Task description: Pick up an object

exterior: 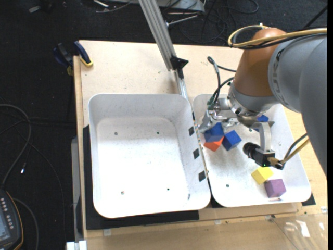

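Camera view from above: the tool [218,120] hangs low in the right bin [291,184], near its upper left corner, right over a blue block [213,133]. Whether its fingers are parted or gripping anything I cannot tell, since the wrist hides them. That blue block seems to sit on an orange-red block [212,145], with a second blue block [232,139] just beside. A yellow block [261,175] and purple block [274,187] lie touching, nearer the front right. The left bin [104,113] stands alongside on the counter [125,66].
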`<act>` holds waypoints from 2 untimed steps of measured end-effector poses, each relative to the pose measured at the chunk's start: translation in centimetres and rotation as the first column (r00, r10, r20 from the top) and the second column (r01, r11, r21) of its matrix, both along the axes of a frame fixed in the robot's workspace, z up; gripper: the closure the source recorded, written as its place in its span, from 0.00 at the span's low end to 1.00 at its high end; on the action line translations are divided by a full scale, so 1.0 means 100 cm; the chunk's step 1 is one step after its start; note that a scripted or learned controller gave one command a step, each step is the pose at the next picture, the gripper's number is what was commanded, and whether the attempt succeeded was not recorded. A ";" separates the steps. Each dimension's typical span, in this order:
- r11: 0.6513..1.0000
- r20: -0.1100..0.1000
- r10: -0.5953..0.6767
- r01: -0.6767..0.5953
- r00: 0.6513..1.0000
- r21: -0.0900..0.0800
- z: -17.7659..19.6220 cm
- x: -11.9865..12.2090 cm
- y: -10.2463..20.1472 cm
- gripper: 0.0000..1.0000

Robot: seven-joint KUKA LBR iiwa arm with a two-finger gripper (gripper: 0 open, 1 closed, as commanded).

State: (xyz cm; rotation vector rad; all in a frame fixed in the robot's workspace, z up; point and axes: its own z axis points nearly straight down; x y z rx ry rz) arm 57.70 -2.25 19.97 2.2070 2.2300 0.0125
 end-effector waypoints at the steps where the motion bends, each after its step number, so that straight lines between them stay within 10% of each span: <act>1: 1.000 -0.007 -0.015 0.015 1.000 -0.006 0.006 0.000 -0.055 1.00; 2: 1.000 -0.008 -0.002 0.002 1.000 -0.001 -0.006 0.022 0.008 1.00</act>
